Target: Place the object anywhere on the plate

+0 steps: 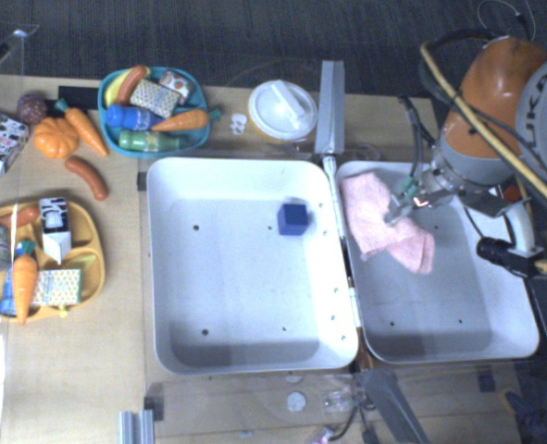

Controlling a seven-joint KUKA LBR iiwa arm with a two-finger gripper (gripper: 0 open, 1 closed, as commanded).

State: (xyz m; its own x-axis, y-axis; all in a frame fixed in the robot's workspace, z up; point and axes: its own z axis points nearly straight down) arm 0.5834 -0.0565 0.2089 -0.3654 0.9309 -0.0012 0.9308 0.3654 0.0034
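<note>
We are seeing a pale wooden bench point(79, 377) lying under even light, with dark ribbed floor point(254, 12) running behind it.

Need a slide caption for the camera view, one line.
Arm's claw over a pink cloth in the right bin; a blue block sits in the left bin.
</note>
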